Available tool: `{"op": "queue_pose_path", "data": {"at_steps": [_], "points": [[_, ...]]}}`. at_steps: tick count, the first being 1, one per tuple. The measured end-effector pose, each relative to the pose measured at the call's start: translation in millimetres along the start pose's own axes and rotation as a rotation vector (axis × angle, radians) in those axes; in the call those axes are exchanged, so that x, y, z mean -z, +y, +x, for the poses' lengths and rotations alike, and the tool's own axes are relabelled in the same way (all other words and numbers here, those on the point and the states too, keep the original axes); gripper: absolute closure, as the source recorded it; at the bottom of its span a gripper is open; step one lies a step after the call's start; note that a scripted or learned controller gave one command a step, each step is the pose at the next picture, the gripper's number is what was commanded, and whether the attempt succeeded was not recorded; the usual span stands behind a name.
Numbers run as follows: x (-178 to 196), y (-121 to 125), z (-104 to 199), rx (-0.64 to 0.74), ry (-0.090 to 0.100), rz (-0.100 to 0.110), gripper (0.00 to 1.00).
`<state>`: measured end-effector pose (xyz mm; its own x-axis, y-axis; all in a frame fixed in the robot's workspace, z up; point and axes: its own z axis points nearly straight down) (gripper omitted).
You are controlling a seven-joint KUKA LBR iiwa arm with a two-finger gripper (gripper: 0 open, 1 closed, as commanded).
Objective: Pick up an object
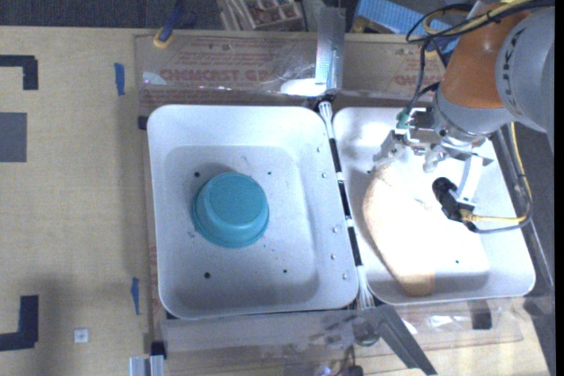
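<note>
A blue bowl (231, 209) lies upside down in the middle of the left bin (167, 136). A pale tan, flat, rounded object (401, 233) lies on the floor of the right bin (511, 277), running from its middle toward the front edge. My gripper (410, 158) hangs over the back left part of the right bin, just above the far end of the tan object. Its fingers (386, 156) are spread open, and I see nothing between them.
The grey arm with its orange band (480, 66) reaches in over the right bin's back right corner. A black plug on a yellow cable (449, 200) dangles beside the wrist. A metal divider (339, 189) separates the bins. Boxes and clutter stand behind the bench.
</note>
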<state>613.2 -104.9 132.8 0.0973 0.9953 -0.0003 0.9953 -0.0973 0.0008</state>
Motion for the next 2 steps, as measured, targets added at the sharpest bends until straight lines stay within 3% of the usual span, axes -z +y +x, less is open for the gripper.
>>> {"op": "queue_pose_path", "data": {"at_steps": [1, 2], "points": [[30.6, 36.5, -63.2, 0.09, -0.002, -0.004, 0.0], [-46.7, 60.7, -68.2, -0.201, -0.002, -0.001, 0.0]]}}
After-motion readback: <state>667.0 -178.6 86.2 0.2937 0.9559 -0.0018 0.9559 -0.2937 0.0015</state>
